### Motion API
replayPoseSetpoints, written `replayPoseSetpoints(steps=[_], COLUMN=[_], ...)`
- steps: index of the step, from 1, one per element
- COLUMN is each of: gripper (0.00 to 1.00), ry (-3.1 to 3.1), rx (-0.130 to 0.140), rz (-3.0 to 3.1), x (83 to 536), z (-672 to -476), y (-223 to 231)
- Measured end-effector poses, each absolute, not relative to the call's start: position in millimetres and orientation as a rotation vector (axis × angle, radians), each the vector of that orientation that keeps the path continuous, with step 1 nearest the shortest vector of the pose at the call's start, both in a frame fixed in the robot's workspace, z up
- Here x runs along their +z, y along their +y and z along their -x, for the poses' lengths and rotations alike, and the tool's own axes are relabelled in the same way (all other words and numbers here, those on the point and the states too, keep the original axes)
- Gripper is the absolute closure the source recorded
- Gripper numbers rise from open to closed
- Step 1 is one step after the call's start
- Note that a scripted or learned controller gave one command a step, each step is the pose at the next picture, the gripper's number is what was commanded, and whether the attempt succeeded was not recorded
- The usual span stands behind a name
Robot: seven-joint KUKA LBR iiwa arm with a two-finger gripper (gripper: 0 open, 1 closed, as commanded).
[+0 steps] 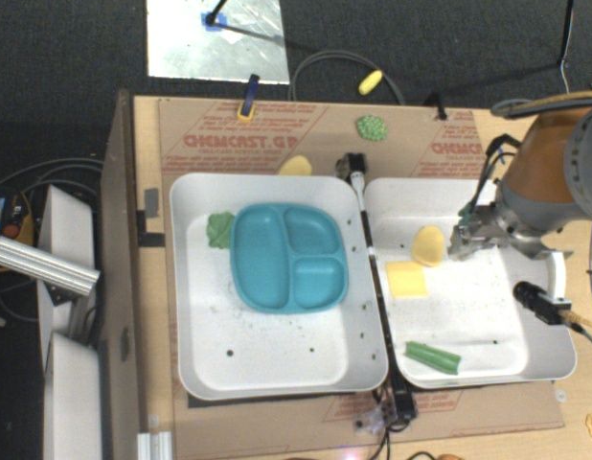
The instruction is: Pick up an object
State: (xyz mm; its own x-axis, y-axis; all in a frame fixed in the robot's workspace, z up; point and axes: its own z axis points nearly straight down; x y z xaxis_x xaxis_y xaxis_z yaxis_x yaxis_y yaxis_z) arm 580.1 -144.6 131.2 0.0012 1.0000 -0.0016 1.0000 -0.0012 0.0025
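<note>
The right bin (535, 353) holds a pale yellow rounded piece (428, 245), a flat yellow square (406, 280) just below it, and a green stick-like piece (433, 356) near the front wall. My gripper (462, 241) hangs low in the right bin, just to the right of the rounded yellow piece, close to it or touching it. The arm's grey wrist and orange band (550, 161) rise behind it to the right. The left bin (195, 353) carries a blue divided plate (288, 257) with a green leafy piece (220, 229) at its left edge.
On the cardboard behind the bins lie a green knobbly item (372, 127), a yellow piece (296, 167) and a yellow-blue clip (248, 103). A black clamp (352, 168) sits where the bins meet. A black fitting (537, 300) sticks out by the right wall.
</note>
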Motion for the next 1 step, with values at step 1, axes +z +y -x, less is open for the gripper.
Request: replayPoseSetpoints(steps=[1], gripper=[0.0], ry=[2.222], rx=[0.001], rz=[-2.218], x=[129.4], z=[-581.0], y=[-142.9])
